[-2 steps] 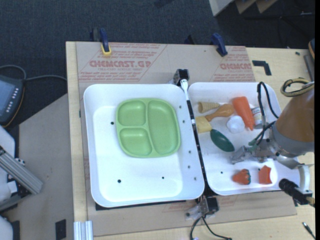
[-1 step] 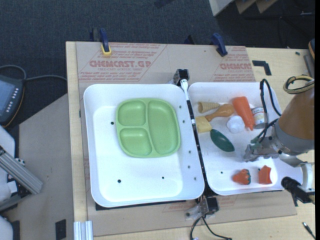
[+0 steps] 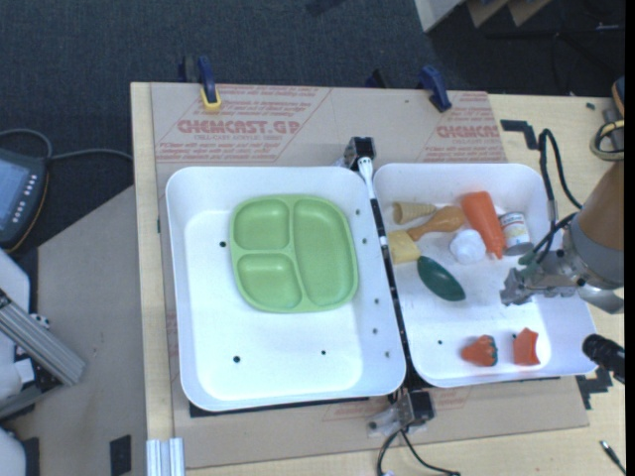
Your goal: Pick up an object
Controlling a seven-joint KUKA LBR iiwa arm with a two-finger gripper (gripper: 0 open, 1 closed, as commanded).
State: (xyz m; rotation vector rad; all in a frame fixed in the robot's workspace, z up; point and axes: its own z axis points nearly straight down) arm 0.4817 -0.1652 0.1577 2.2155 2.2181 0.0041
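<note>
The right bin [image 3: 437,360] holds several small objects: an orange carrot-shaped piece [image 3: 482,220], a white round piece [image 3: 465,248], a small white bottle [image 3: 514,230], a tan piece [image 3: 429,218], a yellow block [image 3: 403,247], a dark green oval [image 3: 441,278], a red strawberry-like piece [image 3: 479,351] and an orange-red chunk [image 3: 526,346]. My gripper [image 3: 523,288] hangs over the right side of this bin, right of the green oval and above the orange-red chunk. Nothing shows between its fingers.
The left bin [image 3: 198,345] holds a light green divided plate [image 3: 295,253]. Black clips sit on the divider between the bins at top [image 3: 359,152] and bottom [image 3: 415,406]. Cables run along the bench's right side [image 3: 549,162].
</note>
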